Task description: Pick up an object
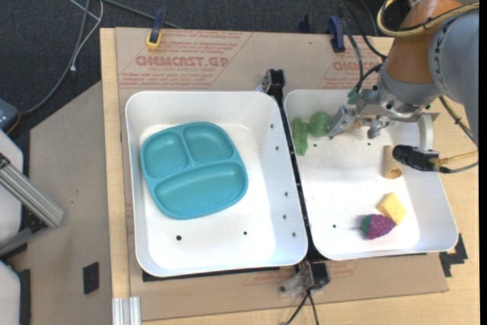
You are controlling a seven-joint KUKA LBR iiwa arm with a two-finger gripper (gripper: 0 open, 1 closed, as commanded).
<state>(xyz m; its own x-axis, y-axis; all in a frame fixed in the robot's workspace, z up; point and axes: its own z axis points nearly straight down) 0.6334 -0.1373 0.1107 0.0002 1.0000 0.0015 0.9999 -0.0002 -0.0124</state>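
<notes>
Green toy vegetable (310, 127) lies at the right bin's (346, 232) far left edge, just beside the empty, open-fingered gripper (351, 120), which probably should centre over it before closing.

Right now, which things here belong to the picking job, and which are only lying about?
Job:
- pincer on the grey arm
- green soft toy pieces
- yellow block
- purple grape-like toy
- small tan cylinder
- right white bin

Lying about:
- teal divided plastic plate
- left white bin
- blue clamps
</notes>
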